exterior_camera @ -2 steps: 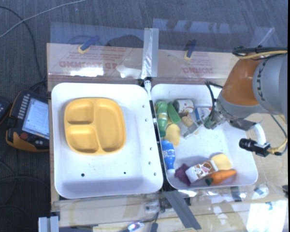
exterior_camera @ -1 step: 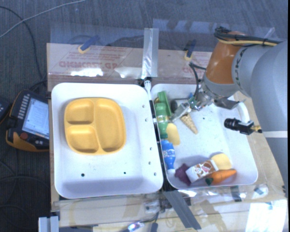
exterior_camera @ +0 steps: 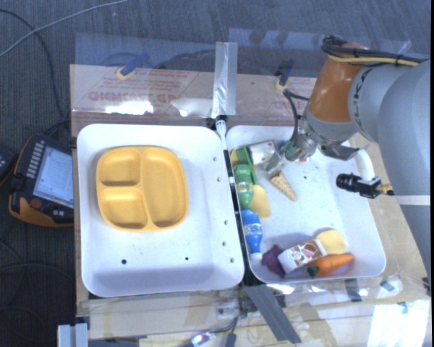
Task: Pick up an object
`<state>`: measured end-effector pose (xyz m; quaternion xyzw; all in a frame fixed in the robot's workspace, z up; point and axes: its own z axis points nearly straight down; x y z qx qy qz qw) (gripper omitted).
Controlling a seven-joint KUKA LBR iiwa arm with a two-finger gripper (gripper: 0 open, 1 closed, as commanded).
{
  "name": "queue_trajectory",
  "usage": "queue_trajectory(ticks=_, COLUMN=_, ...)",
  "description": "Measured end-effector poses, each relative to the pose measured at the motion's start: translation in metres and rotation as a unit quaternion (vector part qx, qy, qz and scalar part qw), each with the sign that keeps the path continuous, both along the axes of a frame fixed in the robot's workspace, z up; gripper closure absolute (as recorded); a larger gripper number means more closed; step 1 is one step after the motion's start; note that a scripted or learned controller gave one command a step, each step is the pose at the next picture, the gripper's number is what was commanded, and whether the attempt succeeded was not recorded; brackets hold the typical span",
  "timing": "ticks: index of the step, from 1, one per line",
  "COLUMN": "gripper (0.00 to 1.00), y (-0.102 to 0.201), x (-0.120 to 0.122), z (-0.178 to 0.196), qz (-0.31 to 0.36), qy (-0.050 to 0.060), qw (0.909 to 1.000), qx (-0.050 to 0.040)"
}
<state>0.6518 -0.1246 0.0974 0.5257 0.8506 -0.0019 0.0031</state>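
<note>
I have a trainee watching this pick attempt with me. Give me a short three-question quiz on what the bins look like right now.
1. True or false: the yellow divided tray lies in the right bin.
2. Which item lies nearest the gripper? A) carrot B) ice cream cone C) blue bottle
3. Fill in: the purple item lies along the right bin's ____ edge in the camera view.

Key
1. False; it lies in the left bin.
2. B
3. Lower, beside the small carton and carrot.
</note>
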Motion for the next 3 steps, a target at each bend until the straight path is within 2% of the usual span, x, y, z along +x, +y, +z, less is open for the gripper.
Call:
queue_trajectory(ticks=1, gripper=1.0, y=0.056, x=0.012, z=0.084, qz=-0.077, qy=0.003, qw=0.997, qx=0.0023)
queue_trajectory(ticks=2, gripper=1.0, y=-0.008, x=-0.043, z=0.045, qz=0.011, qy=0.004, qw=0.9999, qx=0.0023)
queue_trajectory(ticks=3, gripper=1.0, y=0.054, x=0.0, z=0.084, qz=-0.17, qy=0.003, qw=0.9855, qx=0.0021)
